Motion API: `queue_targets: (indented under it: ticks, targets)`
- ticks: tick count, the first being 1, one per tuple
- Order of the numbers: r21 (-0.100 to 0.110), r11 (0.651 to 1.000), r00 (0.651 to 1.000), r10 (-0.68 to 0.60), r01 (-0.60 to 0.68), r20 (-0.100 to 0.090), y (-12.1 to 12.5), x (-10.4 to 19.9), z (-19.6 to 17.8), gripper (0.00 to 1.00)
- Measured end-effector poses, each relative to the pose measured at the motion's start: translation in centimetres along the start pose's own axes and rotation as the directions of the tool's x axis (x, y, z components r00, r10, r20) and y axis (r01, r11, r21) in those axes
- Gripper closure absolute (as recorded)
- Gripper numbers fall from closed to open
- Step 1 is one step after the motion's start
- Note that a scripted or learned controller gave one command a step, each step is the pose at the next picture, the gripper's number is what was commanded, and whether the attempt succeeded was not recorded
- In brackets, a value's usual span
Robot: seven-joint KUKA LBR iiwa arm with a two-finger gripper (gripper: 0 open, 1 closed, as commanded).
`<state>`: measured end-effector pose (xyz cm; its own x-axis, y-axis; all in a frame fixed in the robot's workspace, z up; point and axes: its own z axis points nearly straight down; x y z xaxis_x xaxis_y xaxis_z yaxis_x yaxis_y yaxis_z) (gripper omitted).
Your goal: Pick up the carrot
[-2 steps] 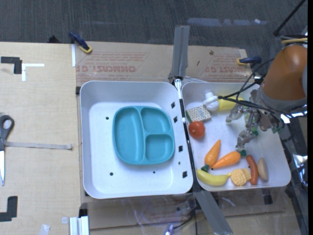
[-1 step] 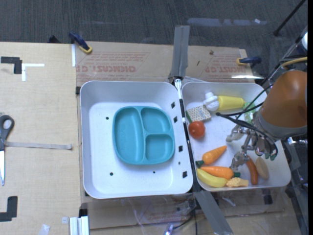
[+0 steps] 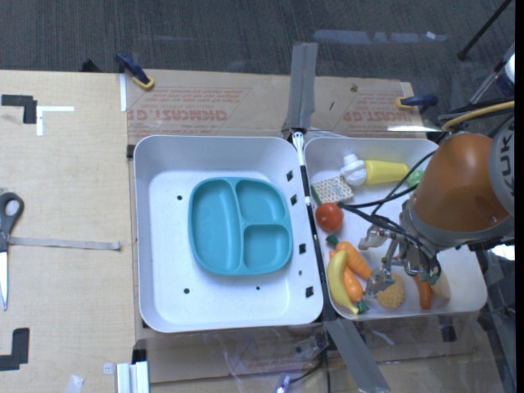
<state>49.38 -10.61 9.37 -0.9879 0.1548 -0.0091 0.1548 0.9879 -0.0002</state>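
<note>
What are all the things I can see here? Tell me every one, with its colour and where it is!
white bins: two, white, side by side on the bench
divided plate: one, teal, in the left bin
yellow bottle: one, yellow with a white cap, back of the right bin
tomato: one, red, left side of the right bin
waffle piece: one, pale and checked, just behind the tomato
banana: one, yellow, front left of the right bin
carrot: two orange pieces, beside the banana
scissors: one, grey, on the bench at far left
clamps: two, blue and yellow, at the back edge
arm: one, grey with an orange band, over the right bin
pincer: one, metal, low over the front of the right bin
</note>
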Motion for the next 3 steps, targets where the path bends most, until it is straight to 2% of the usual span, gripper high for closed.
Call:
queue_targets:
  ticks: [1,2,3]
  targets:
    - [0.003,0.910,0.910,0.415,-0.415,-0.005,-0.3,1.4,0.1,0.00]
    - [0.007,0.581,0.581,0.814,-0.814,-0.004,0.6,-0.8,0.2,0.00]
    - [0.006,0.584,0.584,0.811,-0.811,-0.002,0.6,-1.0,-0.7,1.00]
